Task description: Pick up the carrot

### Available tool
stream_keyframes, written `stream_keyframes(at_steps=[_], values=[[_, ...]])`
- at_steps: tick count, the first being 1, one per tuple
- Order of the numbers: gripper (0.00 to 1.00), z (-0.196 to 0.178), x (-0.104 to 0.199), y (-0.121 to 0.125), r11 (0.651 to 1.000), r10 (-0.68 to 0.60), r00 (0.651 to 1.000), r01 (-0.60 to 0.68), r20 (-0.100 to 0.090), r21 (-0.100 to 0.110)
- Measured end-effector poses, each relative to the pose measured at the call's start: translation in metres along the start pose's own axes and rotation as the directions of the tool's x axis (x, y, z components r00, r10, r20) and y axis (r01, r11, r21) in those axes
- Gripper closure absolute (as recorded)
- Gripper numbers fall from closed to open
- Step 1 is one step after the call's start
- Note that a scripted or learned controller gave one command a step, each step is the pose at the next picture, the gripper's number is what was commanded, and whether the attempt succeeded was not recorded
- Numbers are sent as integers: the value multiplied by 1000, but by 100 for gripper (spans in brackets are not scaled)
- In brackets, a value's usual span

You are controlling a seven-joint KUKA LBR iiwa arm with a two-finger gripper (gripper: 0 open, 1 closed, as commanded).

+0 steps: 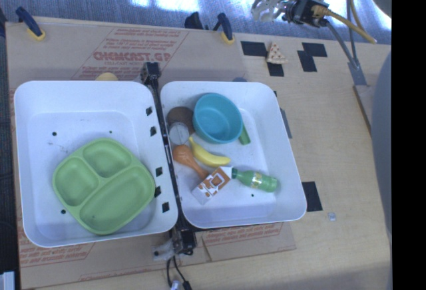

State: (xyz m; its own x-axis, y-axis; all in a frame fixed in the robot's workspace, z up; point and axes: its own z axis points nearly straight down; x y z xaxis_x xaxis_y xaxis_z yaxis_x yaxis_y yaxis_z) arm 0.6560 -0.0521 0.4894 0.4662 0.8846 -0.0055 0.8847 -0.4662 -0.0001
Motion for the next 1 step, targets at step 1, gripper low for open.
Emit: stream_keyframes(at_steps=[1], values=[[0, -38, -25, 14, 984, 175, 984, -175, 3, 3]])
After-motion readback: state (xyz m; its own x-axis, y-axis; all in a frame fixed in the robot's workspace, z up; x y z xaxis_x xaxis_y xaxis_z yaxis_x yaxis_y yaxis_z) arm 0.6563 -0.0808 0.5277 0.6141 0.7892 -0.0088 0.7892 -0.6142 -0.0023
